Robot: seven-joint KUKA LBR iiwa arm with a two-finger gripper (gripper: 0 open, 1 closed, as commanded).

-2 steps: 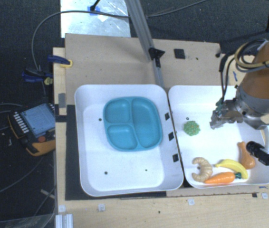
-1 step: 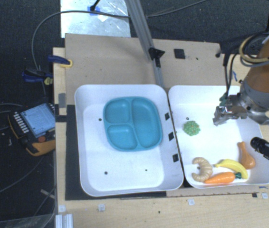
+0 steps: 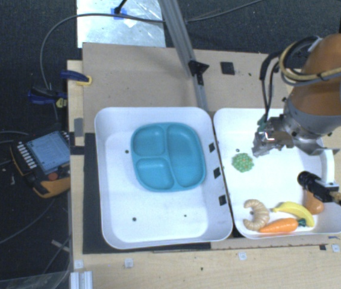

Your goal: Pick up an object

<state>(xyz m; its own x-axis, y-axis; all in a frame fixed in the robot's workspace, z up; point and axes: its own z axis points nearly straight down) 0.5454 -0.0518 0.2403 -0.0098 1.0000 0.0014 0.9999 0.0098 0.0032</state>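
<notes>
The right bin (image 3: 237, 122) holds a green bumpy ball (image 3: 242, 162) near its middle left. Along its front edge lie a tan croissant (image 3: 255, 213), an orange carrot (image 3: 277, 226) and a yellow banana (image 3: 293, 210). A brown item (image 3: 314, 204) rests near the front right wall. My gripper (image 3: 264, 142) hangs over the right bin, just above and right of the green ball. Nothing shows between its fingers.
The left bin (image 3: 113, 161) carries a blue divided plate (image 3: 168, 156). A grey pole (image 3: 179, 35) slants across the bench behind the bins. A black part (image 3: 317, 186) juts over the right bin's right wall. Cables and a small device (image 3: 43, 155) lie left of the bench.
</notes>
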